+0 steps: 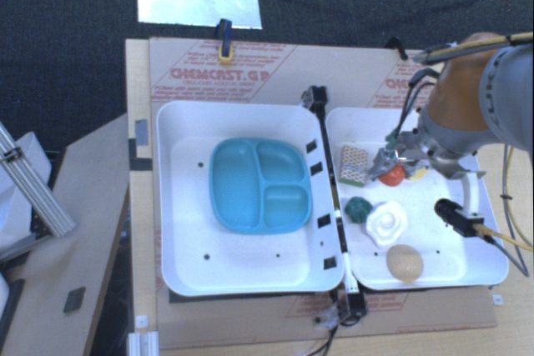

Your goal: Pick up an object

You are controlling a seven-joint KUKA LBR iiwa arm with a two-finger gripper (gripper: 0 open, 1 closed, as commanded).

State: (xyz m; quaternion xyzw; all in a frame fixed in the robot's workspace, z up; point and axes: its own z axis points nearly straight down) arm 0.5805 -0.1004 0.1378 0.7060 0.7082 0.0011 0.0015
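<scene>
My gripper (pixel 389 162) reaches down into the right bin (pixel 467 263) near its far middle, just above a small red object (pixel 393 175). The gripper's grey metal tip meets the top of the red object, and whether it holds it is not clear. Just left of the gripper lies a patterned rectangular pad (pixel 354 163). Nearer the front are a dark green ball (pixel 360 208), a white lumpy object (pixel 387 223) and a tan egg-shaped object (pixel 405 262).
The left bin (pixel 188 263) holds a blue divided plate (pixel 259 184). A black divider rail (pixel 328 179) runs between the bins. A black cable piece (pixel 457 217) hangs from the arm over the right bin's right side. A yellow bit (pixel 416 173) shows beside the red object.
</scene>
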